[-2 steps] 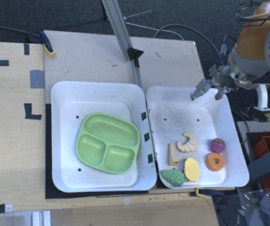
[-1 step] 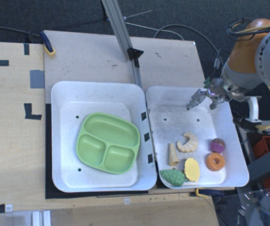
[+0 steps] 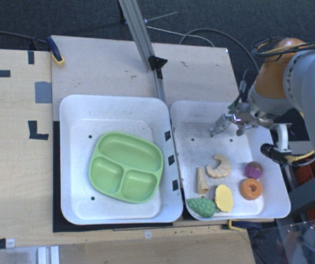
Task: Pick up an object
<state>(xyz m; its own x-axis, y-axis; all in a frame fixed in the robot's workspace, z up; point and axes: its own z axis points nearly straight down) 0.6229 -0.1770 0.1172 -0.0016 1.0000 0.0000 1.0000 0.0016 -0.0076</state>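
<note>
We see the jaws (image 3: 225, 126) slightly parted, holding nothing; the croissant (image 3: 219, 167) lies nearer us, slightly left.

The pickable objects lie clustered in the near half of the right bin (image 3: 186, 120): a tan croissant (image 3: 219, 167), curved, lying flat; a pale bread stick (image 3: 202, 181) just left of it, lengthwise; a yellow lemon-like piece (image 3: 224, 198); a green leafy vegetable (image 3: 202, 207) at the near rim; an orange doughnut ring (image 3: 251, 188); a purple onion-like ball (image 3: 253, 170) just beyond it.
</note>
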